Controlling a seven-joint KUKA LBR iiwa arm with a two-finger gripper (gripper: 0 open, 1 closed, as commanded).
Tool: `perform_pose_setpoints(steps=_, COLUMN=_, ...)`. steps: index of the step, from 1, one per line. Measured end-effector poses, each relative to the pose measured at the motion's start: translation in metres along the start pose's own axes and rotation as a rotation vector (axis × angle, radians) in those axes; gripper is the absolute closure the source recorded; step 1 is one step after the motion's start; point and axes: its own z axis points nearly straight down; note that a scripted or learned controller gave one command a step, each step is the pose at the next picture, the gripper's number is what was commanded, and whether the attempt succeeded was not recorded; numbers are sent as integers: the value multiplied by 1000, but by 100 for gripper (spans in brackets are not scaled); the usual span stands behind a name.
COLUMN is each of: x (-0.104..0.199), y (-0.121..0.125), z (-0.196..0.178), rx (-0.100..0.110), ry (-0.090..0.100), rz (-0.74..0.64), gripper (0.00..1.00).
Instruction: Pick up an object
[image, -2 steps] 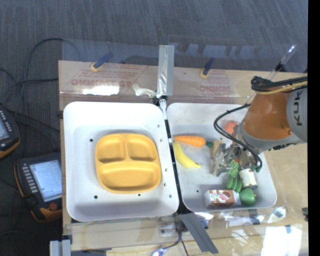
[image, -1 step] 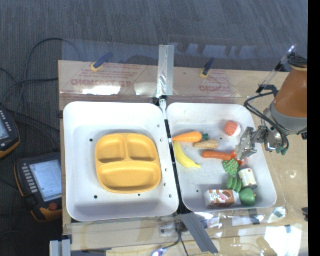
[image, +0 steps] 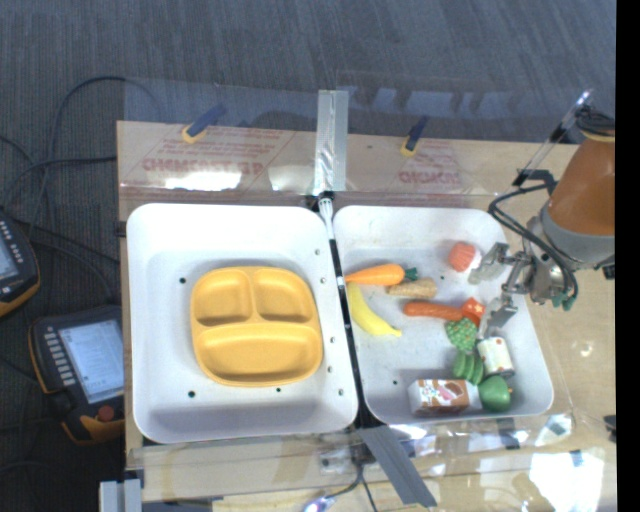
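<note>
The right bin (image: 400, 232) holds several toy foods: an orange carrot (image: 375, 274), a yellow banana (image: 368, 313), a beige stick (image: 413, 290), a long red pepper (image: 438, 311), a round orange-red piece (image: 461, 256), a green bunch (image: 462, 336), a small white can (image: 494, 355), a red-labelled bottle (image: 443, 395) and a green piece (image: 496, 393). My gripper (image: 497, 288) hangs over the bin's right side, fingers spread and open with nothing between them. One fingertip is beside the round piece. The other is near the red pepper's right end.
The left bin (image: 160, 250) holds a yellow divided plate (image: 258, 322). A metal divider strip (image: 331, 140) runs up between the bins. Cables and handheld pendants (image: 80, 360) lie off the bench at the left. The arm's orange band (image: 590, 185) is at the right.
</note>
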Motion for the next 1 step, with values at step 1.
perform_pose_setpoints(steps=1, x=-5, y=0, z=67, rx=-1, ry=-11, rz=55, gripper=0)
